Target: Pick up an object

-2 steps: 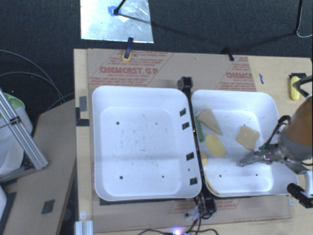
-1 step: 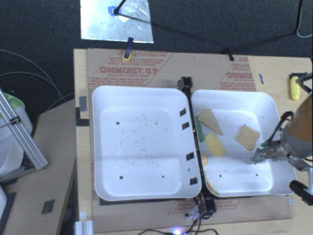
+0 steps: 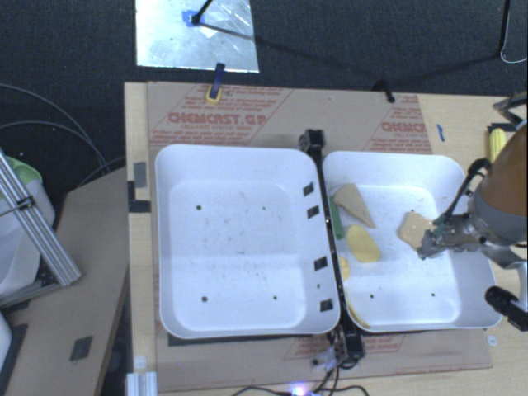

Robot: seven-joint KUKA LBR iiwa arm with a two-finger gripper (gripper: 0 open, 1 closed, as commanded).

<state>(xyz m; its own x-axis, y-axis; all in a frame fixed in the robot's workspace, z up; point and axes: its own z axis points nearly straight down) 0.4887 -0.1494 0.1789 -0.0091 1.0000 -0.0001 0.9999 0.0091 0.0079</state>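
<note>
The right bin (image 3: 445, 176) holds several small items. A tan wedge (image 3: 353, 204) lies near its left wall, with a yellow lump (image 3: 363, 245) just below it and a small yellow piece (image 3: 343, 266) by the divider. A green strip (image 3: 337, 219) runs along that left wall. A beige chunk (image 3: 411, 228) sits in the middle of the bin. My gripper (image 3: 430, 245) is low in the right bin, right against the beige chunk's lower right side. The arm (image 3: 502, 196) reaches in from the right and hides the bin's right wall.
The left bin (image 3: 177, 167) sits beside the right one, separated by a black clamp strip (image 3: 326, 229). Both rest on a cardboard sheet (image 3: 247, 114). A metal plate (image 3: 196, 23) lies on the floor behind. An aluminium frame (image 3: 33, 229) stands at the left.
</note>
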